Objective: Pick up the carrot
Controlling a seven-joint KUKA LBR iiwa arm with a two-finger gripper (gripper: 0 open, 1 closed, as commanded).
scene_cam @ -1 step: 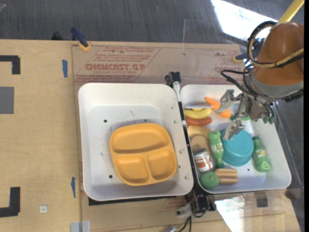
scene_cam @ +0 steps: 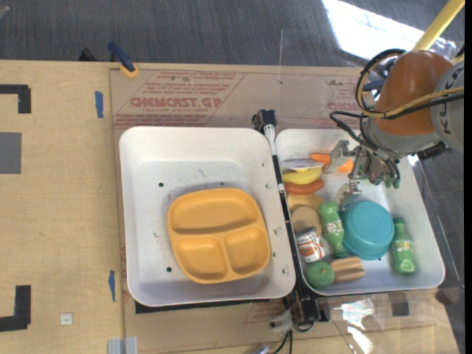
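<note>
**Carrot check: right bin, far end**

Carrot lying at far end of right bin, just behind banana; orange bit beside it, prob. same carrot, partly hidden. Jaws low in bin, just right of carrot; open/closed state can't tell, nothing seen gripped. Also in right bin: teal bowl, two green bottles, can, green apple. Left bin: yellow divided plate. Both bins on table.
</note>
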